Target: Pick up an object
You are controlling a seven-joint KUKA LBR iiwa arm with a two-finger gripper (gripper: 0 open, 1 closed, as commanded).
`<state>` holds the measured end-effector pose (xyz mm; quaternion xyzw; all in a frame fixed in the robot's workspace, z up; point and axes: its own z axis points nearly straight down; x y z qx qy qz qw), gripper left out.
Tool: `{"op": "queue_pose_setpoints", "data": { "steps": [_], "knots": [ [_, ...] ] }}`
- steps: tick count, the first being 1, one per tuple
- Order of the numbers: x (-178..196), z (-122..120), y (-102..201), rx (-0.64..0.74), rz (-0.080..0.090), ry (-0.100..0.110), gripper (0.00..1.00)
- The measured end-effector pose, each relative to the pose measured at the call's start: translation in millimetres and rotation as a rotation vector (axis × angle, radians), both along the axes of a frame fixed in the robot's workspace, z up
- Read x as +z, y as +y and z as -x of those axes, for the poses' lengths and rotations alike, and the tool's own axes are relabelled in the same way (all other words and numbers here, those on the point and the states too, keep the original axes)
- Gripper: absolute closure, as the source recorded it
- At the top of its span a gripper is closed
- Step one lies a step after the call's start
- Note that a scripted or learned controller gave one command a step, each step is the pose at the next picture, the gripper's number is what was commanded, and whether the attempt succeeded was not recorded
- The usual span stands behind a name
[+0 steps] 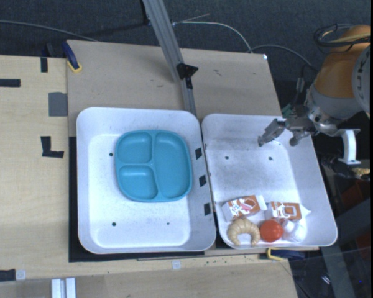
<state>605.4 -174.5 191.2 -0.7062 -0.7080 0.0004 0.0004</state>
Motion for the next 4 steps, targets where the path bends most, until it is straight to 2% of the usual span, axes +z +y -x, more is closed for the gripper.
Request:
{"op": "queue_pose_setpoints", "data": {
  "steps": [1,2,3,4],
  "knots": [
    [0.0,0.0,0.0,0.000,0.000,0.000,0.00],
    [-64.2,0.5,5.2,0.000,-0.001,0.006,0.00],
    [-104.3,0.8,6.0,-0.001,0.001,0.000,0.00],
    [-93.1,0.7,6.6,0.001,0.001,0.001,1.00]
  ]
}}
